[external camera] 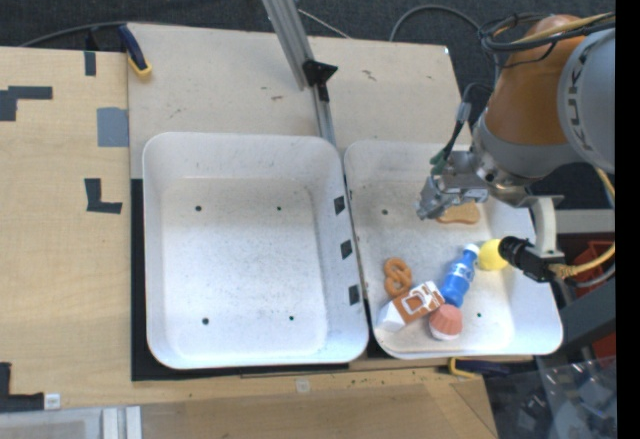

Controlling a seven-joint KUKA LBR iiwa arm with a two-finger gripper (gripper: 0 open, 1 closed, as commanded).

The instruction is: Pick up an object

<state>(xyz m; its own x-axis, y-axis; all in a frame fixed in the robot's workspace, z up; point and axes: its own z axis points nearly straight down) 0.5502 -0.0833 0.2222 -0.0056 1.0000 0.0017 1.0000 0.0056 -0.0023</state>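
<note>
My gripper (432,204) hangs low over the upper part of the right bin (400,167), below the grey and orange arm. A flat tan piece (463,216) lies right beside it, touching or nearly touching its right side; I cannot tell whether it is held. Lower in the same bin lie a blue bottle with a white cap (458,279), a small yellow round thing (489,254), an orange pretzel-shaped piece (397,274), an orange and white box (417,302) and a red-pink ball (446,324).
The left bin (160,227) stands next to the right one, their rims meeting at the middle. A slanted metal rail (285,17) runs down from the top to the bins' shared edge. The wooden bench (60,177) extends to the left.
</note>
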